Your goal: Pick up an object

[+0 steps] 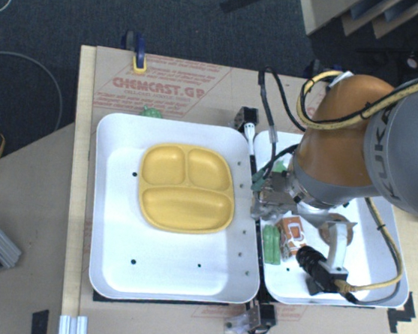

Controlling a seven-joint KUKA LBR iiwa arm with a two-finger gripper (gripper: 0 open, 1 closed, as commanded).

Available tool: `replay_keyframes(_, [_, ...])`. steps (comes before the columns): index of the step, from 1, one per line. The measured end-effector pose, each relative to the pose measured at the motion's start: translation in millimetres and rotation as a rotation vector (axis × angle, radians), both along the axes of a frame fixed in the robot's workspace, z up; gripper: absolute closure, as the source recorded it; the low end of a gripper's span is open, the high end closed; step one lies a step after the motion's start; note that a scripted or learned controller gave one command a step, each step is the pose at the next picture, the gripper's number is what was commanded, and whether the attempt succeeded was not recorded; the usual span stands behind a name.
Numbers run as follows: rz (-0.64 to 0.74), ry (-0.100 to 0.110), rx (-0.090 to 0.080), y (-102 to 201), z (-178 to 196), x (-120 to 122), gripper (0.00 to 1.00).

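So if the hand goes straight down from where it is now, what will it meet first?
Most likely the small orange and white packet in the right bin, with the green item just beside it. The hand hangs above them, though depth is unclear from this slanted view.

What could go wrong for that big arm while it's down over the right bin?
The items are crowded: a green object lies right beside an orange-and-white packet, so the gripper might catch both or knock one away. They also sit near the right bin's wall, leaving little room. Loose cables hang over the bin and could snag.
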State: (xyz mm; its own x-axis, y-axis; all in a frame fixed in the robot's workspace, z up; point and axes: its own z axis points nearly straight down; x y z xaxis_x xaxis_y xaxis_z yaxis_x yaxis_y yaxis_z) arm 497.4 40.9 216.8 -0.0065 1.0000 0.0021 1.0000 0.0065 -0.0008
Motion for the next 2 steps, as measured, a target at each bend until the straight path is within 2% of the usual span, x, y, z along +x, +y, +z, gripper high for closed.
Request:
replay_keyframes(1, [-0.004, -0.021, 0.000, -22, 214, -17, 1.00])
replay_keyframes(2, [0.002, 0.009, -0.002, 58, 123, -19, 1.00])
